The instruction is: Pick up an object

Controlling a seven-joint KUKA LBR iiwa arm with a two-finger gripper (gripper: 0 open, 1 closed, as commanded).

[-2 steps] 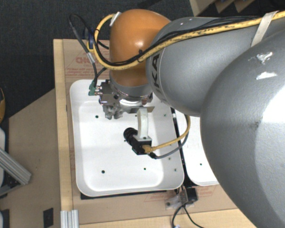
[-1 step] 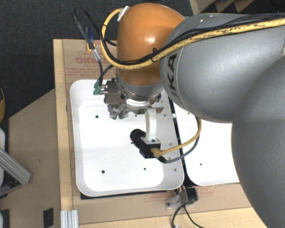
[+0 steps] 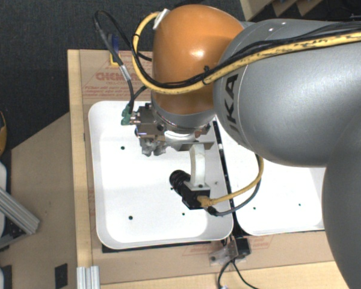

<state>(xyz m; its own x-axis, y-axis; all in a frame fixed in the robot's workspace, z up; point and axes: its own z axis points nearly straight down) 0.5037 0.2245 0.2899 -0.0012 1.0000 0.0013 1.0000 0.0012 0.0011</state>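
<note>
My gripper (image 3: 149, 142) hangs low over the far middle of the left white bin (image 3: 117, 212), close to its floor. The orange band and the grey wrist above it cover most of the gripper from this angle. The bare bin floor to the left of and in front of the gripper is white with a few small dark dots. The arm hides the floor under it and the inner edge of the bin.
The right bin (image 3: 289, 218) lies mostly under the big grey arm link, with a strip of its near floor showing. A cardboard sheet (image 3: 83, 161) surrounds the bins. A grey metal rail (image 3: 12, 209) stands off the bench at the left.
</note>
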